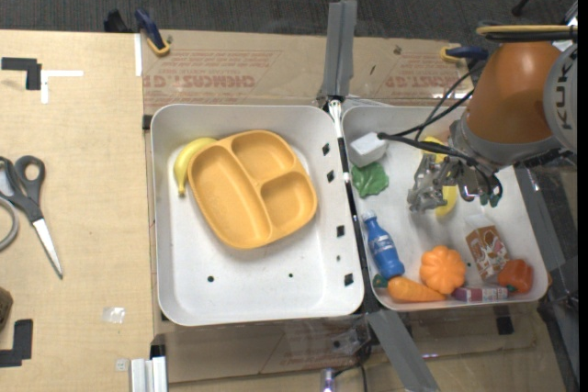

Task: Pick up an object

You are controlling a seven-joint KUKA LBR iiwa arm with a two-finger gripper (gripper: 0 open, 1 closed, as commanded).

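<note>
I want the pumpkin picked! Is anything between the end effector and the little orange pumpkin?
Nothing visible is. The end effector hangs over bare floor of the right bin; the pumpkin sits toward the near edge, with open white floor between them.

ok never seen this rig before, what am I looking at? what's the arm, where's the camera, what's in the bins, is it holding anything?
One camera is fixed above the bench and looks down at a slant. The grey and orange shape at the right is a KUKA robot arm; its two-finger gripper hangs over the right bin. I can't tell from this view whether it holds anything.

The left bin holds an orange divided plate with a banana tucked beside it. The right bin holds small items: a white block, a green piece, a blue bottle, a carrot, a little pumpkin, a snack packet and a marker. Scissors lie on the bench at the left.
</note>
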